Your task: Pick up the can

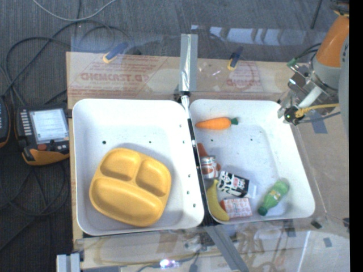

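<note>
Hovering above the top right corner of the right bin (295, 152), the gripper (290, 113) hangs from the grey arm with its orange band (332, 41) at the view's upper right; whether it is spread or pressed together cannot be told from this angle, and nothing is seen in it. The can (208, 166), small and red and silver, lies against the right bin's left wall, well apart from the gripper. Just beside it to the right sits a black and white carton (233, 183), with a banana (215, 204) and a pink-labelled packet (236, 207) below. A green bottle (273, 196) rests tilted near the lower right corner, and a carrot (214, 123) lies near the top. The left bin (91, 118) holds a yellow divided tray (130, 186).
</note>
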### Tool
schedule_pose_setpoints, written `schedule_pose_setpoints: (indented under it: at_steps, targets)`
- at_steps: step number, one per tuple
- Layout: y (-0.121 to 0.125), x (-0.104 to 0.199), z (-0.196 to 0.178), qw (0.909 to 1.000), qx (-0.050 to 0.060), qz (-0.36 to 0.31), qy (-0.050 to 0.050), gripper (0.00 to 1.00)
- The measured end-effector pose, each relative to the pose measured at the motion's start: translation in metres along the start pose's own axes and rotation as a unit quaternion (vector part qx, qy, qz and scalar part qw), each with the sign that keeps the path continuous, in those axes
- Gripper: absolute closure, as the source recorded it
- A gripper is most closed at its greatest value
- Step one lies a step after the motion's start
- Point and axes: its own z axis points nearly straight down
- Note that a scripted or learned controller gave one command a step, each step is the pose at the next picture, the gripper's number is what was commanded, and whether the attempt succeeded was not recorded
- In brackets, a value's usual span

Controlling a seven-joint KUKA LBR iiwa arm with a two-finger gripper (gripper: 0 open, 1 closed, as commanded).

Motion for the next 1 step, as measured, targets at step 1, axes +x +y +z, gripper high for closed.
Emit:
schedule_pose_setpoints:
  at_steps: [1]
  targets:
    - [0.0305, 0.0092, -0.1256, 0.9953, 0.000, 0.097, 0.000, 1.00]
